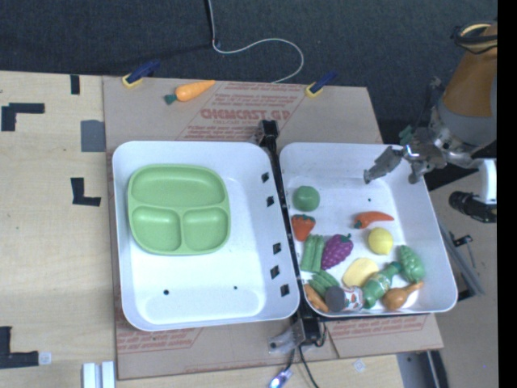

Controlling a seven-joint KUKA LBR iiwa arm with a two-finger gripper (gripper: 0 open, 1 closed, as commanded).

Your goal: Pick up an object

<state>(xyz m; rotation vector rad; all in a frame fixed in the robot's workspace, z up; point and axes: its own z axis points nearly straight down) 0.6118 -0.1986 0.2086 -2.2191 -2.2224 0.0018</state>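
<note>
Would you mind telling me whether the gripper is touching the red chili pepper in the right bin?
Apart. The camera view shows bare white bin floor between the gripper and the red chili pepper.

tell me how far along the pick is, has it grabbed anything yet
Done: nothing looks picked. The toy food, such as the green ball, red chili, lemon and purple grapes, lies in the right bin. In hand: the gripper sits above that bin's upper right part, with nothing visible between its fingers. Left: descend onto one piece, close and lift.
</note>
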